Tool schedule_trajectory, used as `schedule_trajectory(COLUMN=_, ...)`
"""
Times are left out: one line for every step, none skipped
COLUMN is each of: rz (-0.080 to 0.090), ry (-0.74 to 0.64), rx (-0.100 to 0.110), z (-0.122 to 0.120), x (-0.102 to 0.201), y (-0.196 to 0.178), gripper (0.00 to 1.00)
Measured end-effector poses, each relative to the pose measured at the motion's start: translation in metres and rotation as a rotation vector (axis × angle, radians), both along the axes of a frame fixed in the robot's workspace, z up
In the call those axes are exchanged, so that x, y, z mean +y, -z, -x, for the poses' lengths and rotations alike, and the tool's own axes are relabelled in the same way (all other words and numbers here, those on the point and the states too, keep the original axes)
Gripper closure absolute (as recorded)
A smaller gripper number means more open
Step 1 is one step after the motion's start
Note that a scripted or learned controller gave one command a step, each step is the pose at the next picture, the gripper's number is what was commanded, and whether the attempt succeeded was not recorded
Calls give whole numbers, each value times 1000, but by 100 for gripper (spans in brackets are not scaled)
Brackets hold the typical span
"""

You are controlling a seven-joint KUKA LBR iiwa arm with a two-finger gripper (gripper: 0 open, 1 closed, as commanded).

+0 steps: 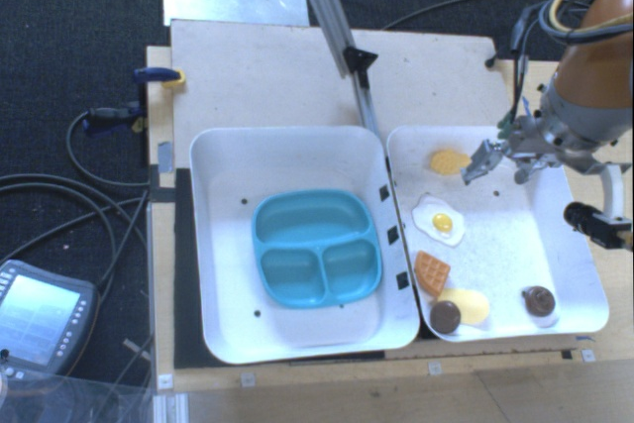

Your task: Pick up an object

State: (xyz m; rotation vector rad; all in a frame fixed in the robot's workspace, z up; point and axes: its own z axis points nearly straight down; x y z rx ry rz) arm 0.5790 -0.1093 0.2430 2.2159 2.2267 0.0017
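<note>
Nothing is lifted yet: the two-finger gripper [503,161] hangs spread and empty above the right white bin [565,258], just beside the flat yellow-orange oval toy [450,161], leaving the grasp undone.

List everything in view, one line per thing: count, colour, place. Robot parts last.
divided plate: 1, teal, left bin
fried egg: 1, white with yellow yolk, middle of right bin
yellow piece: 1, orange-yellow, far end of right bin
waffle: 1, orange-brown, right bin near divider
yellow lump: 1, pale yellow, near edge of right bin
brown rounds: 2, dark brown, near edge of right bin
bins: 2, white, side by side
clamps: 2, blue, bench's left edge
pendant: 1, grey, floor left
gripper: 1, grey, above right bin's far end
</note>
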Motion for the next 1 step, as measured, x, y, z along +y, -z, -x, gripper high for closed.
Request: schedule_trajectory(rz=0, ry=2, rx=-1, z=0, x=0, y=0, gripper=0)
